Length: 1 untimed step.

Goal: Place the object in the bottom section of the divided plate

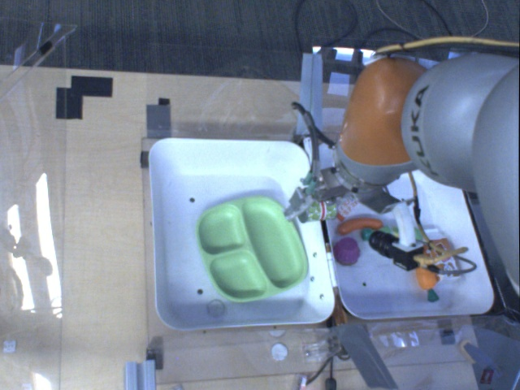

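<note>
From the empty bottom section (238, 272) of the green three-part plastic divided plate (252, 246), we find the two-finger gripper (311, 205) at about one o'clock over its rim, apparently pinching a small green-and-red object (322, 210).

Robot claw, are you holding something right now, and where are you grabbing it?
It cannot be told. The gripper hangs over the right rim of the green divided plate, and whatever lies between its fingertips is too blurred to make out.
</note>
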{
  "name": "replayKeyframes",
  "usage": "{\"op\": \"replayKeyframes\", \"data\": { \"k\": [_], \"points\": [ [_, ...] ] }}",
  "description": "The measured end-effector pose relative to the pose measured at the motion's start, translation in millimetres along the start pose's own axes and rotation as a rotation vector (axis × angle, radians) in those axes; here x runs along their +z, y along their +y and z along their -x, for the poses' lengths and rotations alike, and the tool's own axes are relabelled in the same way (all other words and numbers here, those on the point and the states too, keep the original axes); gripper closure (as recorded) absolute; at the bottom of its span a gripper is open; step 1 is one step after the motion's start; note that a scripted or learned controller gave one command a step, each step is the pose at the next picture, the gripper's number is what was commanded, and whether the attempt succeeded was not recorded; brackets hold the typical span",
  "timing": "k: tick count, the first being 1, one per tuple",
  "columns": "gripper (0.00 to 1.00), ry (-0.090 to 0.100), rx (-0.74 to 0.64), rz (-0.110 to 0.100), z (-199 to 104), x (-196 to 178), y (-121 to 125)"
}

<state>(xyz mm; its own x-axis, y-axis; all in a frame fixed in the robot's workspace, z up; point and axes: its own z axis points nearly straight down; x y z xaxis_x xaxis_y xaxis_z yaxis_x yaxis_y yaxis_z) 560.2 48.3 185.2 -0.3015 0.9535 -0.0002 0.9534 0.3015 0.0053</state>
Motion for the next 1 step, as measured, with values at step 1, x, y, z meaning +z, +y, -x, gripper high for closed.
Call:
{"op": "replayKeyframes", "data": {
  "k": [1],
  "points": [
    [0.0, 0.0, -0.118, 0.0, -45.0, 0.4, -26.7]
  ]
}}
